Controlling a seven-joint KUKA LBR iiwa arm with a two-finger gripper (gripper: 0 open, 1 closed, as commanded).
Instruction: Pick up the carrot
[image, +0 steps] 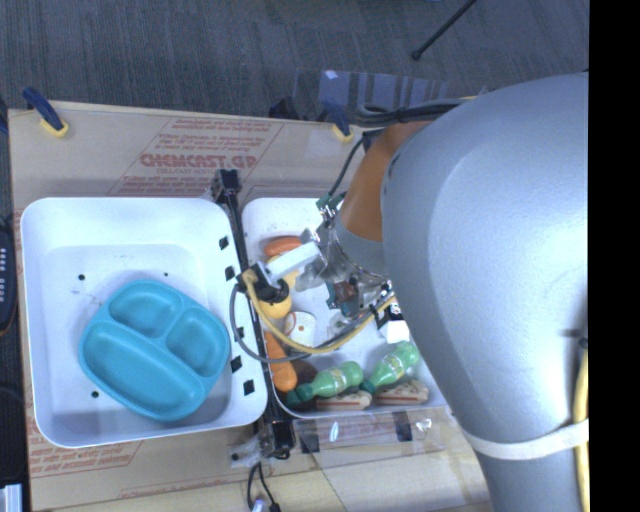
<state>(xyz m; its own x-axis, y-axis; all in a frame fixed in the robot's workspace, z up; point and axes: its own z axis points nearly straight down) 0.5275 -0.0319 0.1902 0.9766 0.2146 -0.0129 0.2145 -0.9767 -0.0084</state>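
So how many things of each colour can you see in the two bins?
Blue: 1, the plate
Orange: 2, the carrot and a piece at the far end
Green: 2, the toys
Total: 5. The arm hides the rest.

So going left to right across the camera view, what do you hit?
Left white bin → blue divided plate → carrot → green toy bottles → grey arm.
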